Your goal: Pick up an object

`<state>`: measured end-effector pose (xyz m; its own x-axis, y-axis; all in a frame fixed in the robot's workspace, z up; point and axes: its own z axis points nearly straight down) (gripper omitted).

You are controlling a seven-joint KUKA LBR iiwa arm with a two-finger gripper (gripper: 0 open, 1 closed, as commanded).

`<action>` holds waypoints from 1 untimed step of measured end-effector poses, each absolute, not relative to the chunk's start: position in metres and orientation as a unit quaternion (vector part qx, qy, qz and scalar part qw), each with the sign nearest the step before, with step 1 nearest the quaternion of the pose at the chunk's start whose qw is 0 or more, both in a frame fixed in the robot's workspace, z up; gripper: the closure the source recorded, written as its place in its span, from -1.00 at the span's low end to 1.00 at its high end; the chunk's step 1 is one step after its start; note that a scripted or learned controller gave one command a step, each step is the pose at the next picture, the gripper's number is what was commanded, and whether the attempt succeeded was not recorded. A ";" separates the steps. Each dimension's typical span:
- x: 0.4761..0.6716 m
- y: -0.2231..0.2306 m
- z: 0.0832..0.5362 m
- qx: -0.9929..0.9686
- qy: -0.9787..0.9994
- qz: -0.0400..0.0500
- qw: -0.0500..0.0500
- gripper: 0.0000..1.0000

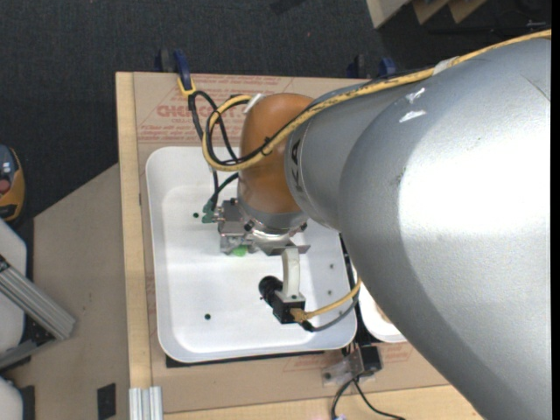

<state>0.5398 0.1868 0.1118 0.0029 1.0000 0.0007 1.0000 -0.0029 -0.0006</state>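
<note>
- The bench (pixel 136 234), a tan board, fills the middle of the view.
- A white bin (pixel 188 322) lies on it at centre-left.
- A second white bin's (pixel 378 322) edge peeks out at about four o'clock from the first.

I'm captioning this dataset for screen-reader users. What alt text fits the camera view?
A large grey robot arm with an orange band reaches from the right over the left white bin, its gripper lowered near the bin's middle. Yellow and black cables loop over the wrist, and a second white bin's edge peeks out beneath the arm.
</note>
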 end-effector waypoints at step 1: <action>0.540 0.187 0.122 -0.709 -0.706 0.000 0.001 1.00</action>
